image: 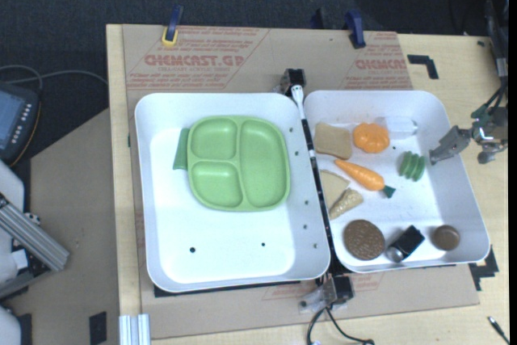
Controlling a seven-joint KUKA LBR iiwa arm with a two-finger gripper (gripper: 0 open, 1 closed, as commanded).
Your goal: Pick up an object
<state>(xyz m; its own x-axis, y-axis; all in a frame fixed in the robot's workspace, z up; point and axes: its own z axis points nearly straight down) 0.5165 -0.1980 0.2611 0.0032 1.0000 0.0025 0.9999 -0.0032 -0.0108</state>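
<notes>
Gripper [464, 140] at the right bin's [460, 198] right rim, finger state impossible to tell, orange carrot [360, 173] lying mid-bin left of the gripper, orange ball [371, 137] above it, green divided plate [239, 162] in the left bin [161, 246]

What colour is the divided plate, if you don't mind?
Light green, in the camera view: the plate.

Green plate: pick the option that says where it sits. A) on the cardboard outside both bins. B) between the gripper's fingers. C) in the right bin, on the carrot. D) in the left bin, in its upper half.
D: the green plate lies flat in the left bin, toward its upper half, while the carrot lies in the right bin and the gripper is at that bin's right edge.
</notes>
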